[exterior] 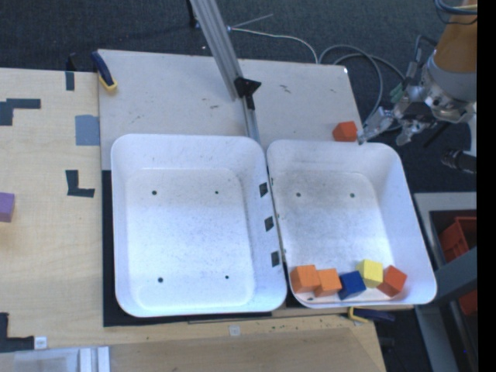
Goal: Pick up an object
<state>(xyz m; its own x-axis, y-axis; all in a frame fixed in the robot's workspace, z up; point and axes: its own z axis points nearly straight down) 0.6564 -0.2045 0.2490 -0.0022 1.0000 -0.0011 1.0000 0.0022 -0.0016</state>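
Several small blocks lie along the near edge of the right bin (403,184): two orange blocks (304,276) (328,282), a blue block (351,284), a yellow block (372,271) and a red block (393,280). Another orange block (345,132) sits on the bench just beyond the right bin's far rim. My gripper (387,130) hangs above that bin's far right corner, right of the lone orange block. It is open, with nothing between its fingers.
The left bin (124,208) stands beside the right one. A slanted metal rail (221,41) runs from the top down to the gap between the bins. Cables (341,53) lie behind the right bin. A purple block (6,206) rests at the far left on the wooden bench.
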